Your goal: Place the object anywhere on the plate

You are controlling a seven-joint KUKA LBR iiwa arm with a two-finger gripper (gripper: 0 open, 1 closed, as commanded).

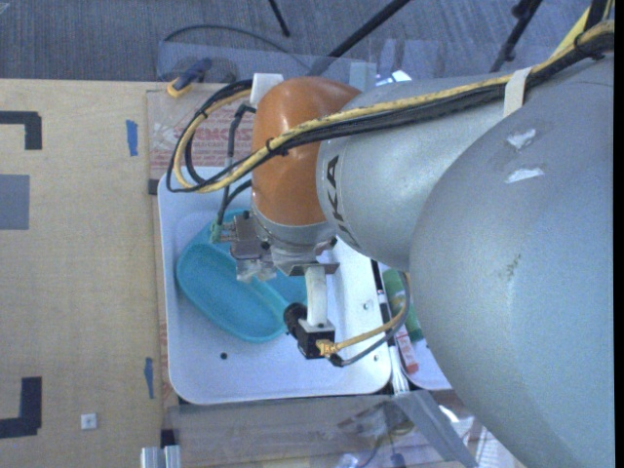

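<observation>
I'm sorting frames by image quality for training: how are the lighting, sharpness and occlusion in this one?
Camera view: lighting is even and soft, with faint shadow under the wrist on the white bin; the blue plate is fairly sharp; the close grey arm looms large and slightly soft, covering much of the bins and hiding the gripper's fingers.

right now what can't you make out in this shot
- Gripper: camera view, tucked under the orange wrist band; whether it holds anything is hidden.
- Blue plate: its right part is covered by the wrist.
- Right bin: mostly blocked by the grey arm; a green item is too covered to identify.
</observation>
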